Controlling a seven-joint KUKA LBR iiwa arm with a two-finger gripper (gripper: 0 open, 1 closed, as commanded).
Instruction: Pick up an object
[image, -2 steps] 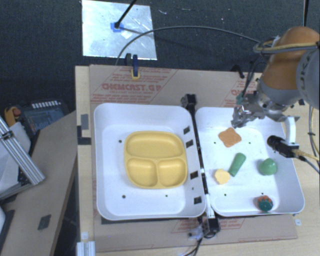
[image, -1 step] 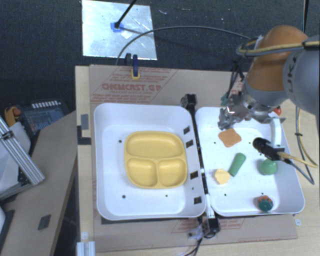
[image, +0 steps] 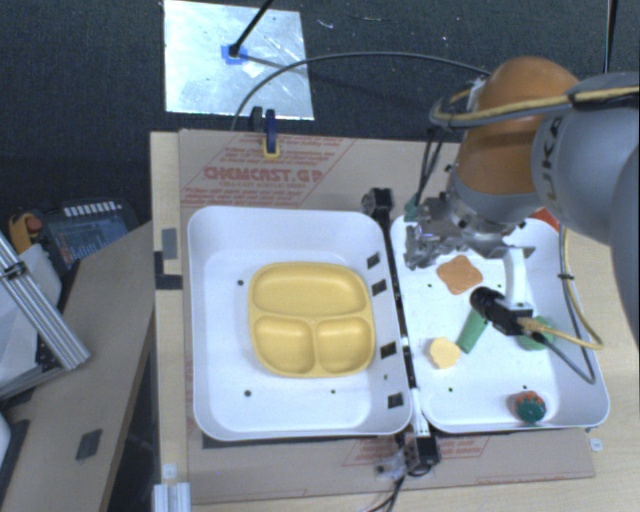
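My gripper hangs low over the far left corner of the right bin, under the grey and orange wrist. Just right of it, and apart from it, a flat tan-orange piece lies on the bin floor. A green stick-shaped piece lies tilted near the bin's middle. Beside it, to the front left, sits a small yellow chunk. A small ball of mixed green and orange rests near the front right corner. I see nothing held in the gripper.
The left bin holds a yellow divided tray in its middle. A black ridge with clips separates the two bins. The arm's bulk covers the far right part of the right bin.
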